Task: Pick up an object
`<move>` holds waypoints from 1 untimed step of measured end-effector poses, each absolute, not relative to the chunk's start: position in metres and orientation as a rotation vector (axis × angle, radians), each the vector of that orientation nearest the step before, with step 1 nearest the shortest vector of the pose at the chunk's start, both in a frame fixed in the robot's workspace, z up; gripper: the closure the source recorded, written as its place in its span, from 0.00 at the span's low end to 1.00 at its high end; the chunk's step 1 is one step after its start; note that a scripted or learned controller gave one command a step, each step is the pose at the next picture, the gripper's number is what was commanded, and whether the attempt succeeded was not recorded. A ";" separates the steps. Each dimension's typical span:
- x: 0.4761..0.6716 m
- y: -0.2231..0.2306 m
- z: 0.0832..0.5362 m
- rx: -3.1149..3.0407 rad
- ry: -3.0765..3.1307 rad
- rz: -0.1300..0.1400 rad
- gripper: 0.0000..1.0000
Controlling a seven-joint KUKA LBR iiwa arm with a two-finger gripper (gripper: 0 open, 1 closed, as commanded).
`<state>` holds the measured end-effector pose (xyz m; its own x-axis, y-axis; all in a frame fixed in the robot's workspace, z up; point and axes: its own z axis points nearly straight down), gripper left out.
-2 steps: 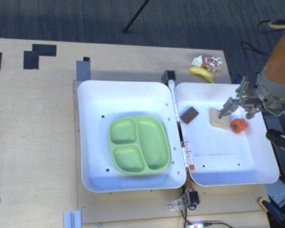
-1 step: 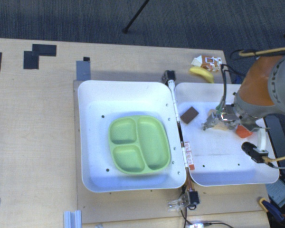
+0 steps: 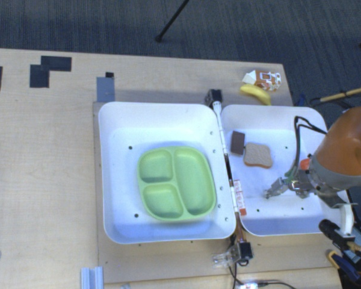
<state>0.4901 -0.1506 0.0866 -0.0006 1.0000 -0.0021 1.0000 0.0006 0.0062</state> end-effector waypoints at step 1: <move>0.493 -0.150 0.098 2.211 2.217 0.012 1.00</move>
